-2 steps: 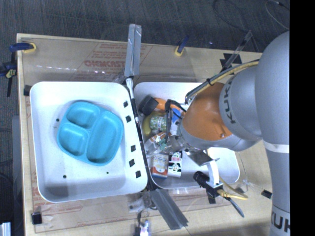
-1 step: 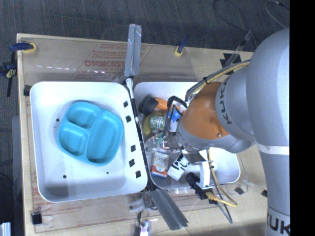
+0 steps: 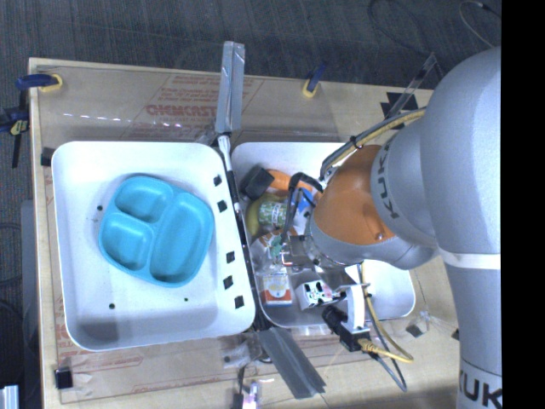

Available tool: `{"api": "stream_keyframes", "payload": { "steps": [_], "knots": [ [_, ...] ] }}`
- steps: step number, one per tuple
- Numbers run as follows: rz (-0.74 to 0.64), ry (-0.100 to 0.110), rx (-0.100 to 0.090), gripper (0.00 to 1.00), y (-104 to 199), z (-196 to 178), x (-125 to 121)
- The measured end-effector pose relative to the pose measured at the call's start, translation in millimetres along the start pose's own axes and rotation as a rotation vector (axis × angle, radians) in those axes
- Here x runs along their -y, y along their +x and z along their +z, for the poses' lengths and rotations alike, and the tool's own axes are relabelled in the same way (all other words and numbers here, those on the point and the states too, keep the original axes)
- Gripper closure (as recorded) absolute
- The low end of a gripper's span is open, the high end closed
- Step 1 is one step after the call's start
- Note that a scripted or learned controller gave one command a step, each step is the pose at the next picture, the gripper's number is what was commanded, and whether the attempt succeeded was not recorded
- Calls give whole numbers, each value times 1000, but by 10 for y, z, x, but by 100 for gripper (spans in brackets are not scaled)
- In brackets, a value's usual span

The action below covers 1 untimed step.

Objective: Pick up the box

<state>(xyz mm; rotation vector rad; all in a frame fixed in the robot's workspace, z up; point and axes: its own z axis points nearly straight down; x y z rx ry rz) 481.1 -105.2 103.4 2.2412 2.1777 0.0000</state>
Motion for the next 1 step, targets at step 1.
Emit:
{"api": "stream_keyframes", "payload": {
  "steps": [1],
  "knots": [
    [85, -2, 0, 100, 446, -934, 20]
  ]
}}
